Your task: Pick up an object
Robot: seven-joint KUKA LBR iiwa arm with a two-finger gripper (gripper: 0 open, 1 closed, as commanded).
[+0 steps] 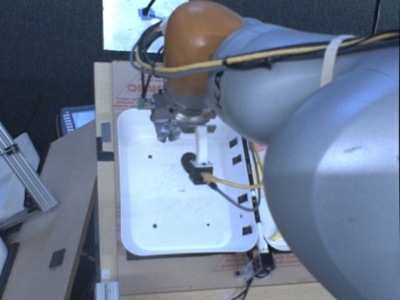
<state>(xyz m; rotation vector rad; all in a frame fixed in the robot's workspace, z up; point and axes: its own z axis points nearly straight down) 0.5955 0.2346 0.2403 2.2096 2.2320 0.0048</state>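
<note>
POS: gripper (167,130) at upper centre of frame, over upper part of shallow white plastic bin (162,208) | GRIP STATE: cannot tell

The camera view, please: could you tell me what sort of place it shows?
Most likely a robotics lab: a grey robot arm with an orange band reaches over a shallow white bin, with aluminium framing at the left.

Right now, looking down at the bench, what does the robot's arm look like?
A thick, smooth grey arm with rounded casings, a glossy orange domed band above the wrist, yellow and black cables running along it under a pale strap, and a small grey metal gripper at the end.
</note>
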